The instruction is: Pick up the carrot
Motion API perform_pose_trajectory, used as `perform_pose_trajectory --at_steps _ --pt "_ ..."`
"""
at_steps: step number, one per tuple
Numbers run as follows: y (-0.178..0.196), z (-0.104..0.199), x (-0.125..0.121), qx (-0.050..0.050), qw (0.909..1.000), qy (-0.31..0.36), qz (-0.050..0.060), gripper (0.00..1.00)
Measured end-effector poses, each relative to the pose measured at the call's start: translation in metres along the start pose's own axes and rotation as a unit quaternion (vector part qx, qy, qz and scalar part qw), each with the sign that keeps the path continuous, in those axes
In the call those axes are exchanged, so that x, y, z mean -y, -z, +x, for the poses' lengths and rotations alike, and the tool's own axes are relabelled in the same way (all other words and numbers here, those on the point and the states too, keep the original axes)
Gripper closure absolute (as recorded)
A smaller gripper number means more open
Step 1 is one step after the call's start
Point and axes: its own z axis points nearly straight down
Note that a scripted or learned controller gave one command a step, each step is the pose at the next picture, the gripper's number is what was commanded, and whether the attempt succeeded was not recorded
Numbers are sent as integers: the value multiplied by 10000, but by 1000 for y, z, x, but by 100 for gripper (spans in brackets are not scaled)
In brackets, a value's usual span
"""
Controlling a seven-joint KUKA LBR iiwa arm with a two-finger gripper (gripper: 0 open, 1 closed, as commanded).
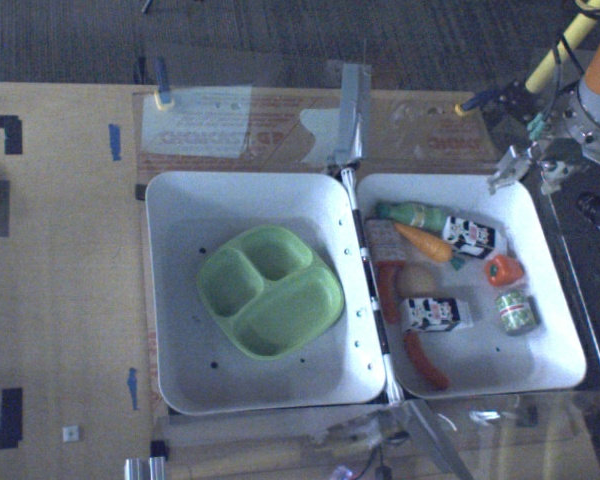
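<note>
A red sausage [425, 360] lies at the near edge of the right bin [565, 363], angled toward the divider between the two white bins. Just beyond it sits a small cow-print milk carton [433, 313], with a green-labelled can [516, 311] to its right and a red tomato-like piece [504, 270] past that. In the left bin [180, 368] a green divided plate [270, 290] rests near the middle. The carrot [424, 242], orange and tapering, lies slantwise in the far half of the right bin, between a green bottle [416, 213] behind it and a second cow-print carton [469, 236] touching its right end. The gripper [525, 168] hangs above the right bin's far right corner, well apart from the carrot; whether it is spread or pressed together cannot be told.
</note>
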Motion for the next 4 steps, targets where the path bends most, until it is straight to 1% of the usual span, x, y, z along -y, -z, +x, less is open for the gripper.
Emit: perform_pose_trajectory --at_steps 1,2,3,4 --pt "-103 106 12 26 9990 439 -93 0" --pt "-115 57 25 25 9924 1207 -239 0" --pt "-116 109 57 123 9927 1164 -293 0" --pt "-115 109 71 111 9941 1022 -337 0"
